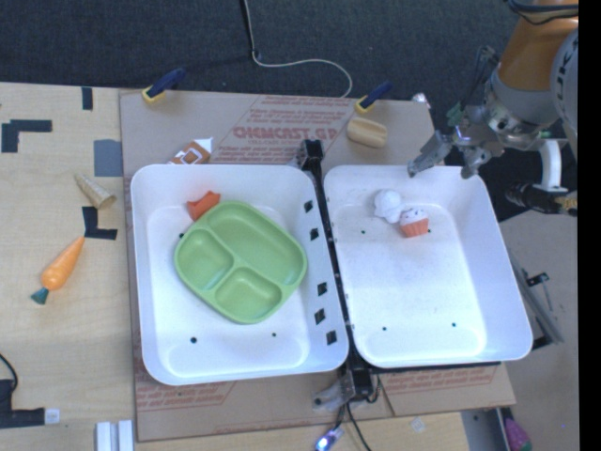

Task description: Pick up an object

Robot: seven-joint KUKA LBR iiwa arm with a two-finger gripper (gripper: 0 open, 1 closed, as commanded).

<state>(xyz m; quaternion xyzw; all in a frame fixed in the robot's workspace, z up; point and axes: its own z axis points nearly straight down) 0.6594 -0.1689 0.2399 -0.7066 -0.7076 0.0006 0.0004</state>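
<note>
- The gripper hangs over the far rim of the right bin, fingers spread apart with nothing between them.
- A small cupcake toy lies in that bin near the far wall, touching a white lump, possibly a ball.
- The left bin holds a green divided plate and an orange piece.

A robotics lab is indicated: two white bins clamped on cardboard mid-frame, black tape markers at left, a cable above.
</note>
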